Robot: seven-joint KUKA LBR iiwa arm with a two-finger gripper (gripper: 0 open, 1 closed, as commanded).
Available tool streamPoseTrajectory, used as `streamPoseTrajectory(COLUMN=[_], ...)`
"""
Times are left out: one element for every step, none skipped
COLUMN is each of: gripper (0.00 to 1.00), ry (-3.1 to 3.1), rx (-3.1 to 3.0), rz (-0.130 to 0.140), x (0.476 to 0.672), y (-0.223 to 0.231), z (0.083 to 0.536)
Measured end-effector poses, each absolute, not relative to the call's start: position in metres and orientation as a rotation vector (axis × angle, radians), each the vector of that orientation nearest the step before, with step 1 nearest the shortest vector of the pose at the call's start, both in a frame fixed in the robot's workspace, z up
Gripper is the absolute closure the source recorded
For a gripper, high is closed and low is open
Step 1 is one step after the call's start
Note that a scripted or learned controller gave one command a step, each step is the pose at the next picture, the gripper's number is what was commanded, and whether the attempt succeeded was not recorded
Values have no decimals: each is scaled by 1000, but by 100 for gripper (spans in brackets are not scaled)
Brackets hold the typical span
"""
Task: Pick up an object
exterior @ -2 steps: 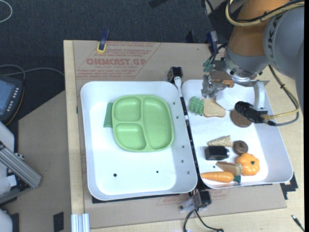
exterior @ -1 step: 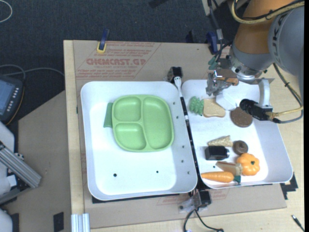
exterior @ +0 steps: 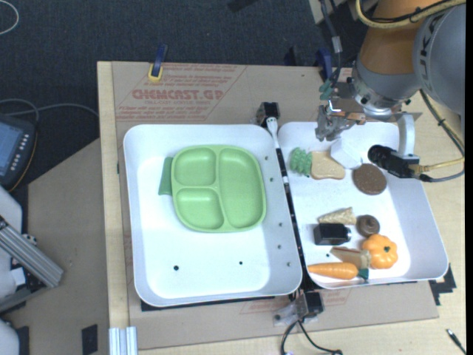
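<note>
My gripper (exterior: 327,129) hangs over the far left corner of the right bin (exterior: 432,224), just above and behind a slice of bread (exterior: 326,166) and a green broccoli piece (exterior: 300,160). Nothing shows between its fingers. Further objects lie in the right bin: a white object (exterior: 347,152), a brown round cookie (exterior: 369,179), a tan wedge (exterior: 338,216), a small brown doughnut (exterior: 367,225), a black block (exterior: 331,234), an orange pumpkin (exterior: 380,251) and a carrot (exterior: 334,271).
The left bin (exterior: 144,250) holds a green divided plate (exterior: 219,188). A black cylinder with a cable (exterior: 390,160) sticks out from the arm over the right bin. Cardboard (exterior: 185,87) lies under both bins.
</note>
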State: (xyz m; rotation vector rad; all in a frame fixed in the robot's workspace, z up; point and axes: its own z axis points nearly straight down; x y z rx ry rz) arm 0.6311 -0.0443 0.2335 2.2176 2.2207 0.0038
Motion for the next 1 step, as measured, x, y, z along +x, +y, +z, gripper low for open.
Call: streamPoseTrajectory(gripper=[100], ry=[2224], rx=[2221], rz=[-3], x=[629], y=[-34], z=[219])
